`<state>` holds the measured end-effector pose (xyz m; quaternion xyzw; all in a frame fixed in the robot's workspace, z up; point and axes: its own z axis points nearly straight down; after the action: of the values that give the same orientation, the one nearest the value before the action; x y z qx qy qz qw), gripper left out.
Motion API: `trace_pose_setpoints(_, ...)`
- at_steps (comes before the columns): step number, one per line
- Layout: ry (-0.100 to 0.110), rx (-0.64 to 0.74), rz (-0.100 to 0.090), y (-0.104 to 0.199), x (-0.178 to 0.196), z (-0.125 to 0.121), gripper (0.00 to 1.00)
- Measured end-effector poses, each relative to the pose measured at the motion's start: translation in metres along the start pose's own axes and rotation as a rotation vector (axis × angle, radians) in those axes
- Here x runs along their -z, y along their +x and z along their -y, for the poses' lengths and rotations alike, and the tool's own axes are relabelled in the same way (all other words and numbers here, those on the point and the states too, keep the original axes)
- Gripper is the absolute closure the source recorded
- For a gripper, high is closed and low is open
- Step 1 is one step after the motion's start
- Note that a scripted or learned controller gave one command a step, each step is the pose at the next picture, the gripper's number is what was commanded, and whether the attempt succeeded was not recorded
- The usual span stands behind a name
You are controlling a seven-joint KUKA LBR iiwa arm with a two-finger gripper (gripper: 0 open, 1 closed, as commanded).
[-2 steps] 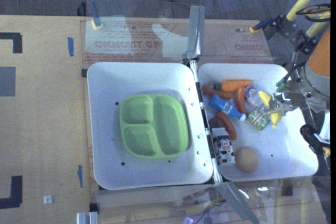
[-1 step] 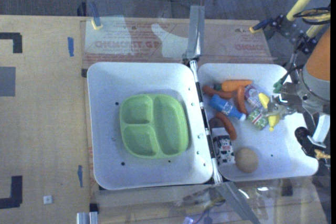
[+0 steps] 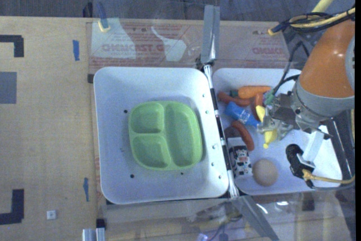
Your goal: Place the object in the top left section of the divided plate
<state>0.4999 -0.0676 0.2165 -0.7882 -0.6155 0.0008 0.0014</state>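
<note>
Left bin: the green divided plate lies flat, its long single section toward the right and two smaller sections on the left; the target is the upper-left one. Right bin: toy foods cluster along the left wall, among them an orange carrot, a blue piece, a brown sausage and a tan egg. The gripper hangs over a yellow piece, probably the object sought, lying roughly upright in view. How far the jaws are parted cannot be told. Best practice: close across its short axis.
</note>
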Motion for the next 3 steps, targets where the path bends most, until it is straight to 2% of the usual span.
trace_pose_setpoints(1,-0.002,0.019,0.001,0.068,0.052,-0.040,1.00)
trace_pose_setpoints(2,0.000,0.119,0.001,0.158,0.017,-0.016,1.00)
trace_pose_setpoints(3,0.001,0.170,0.002,0.252,0.006,0.061,1.00)
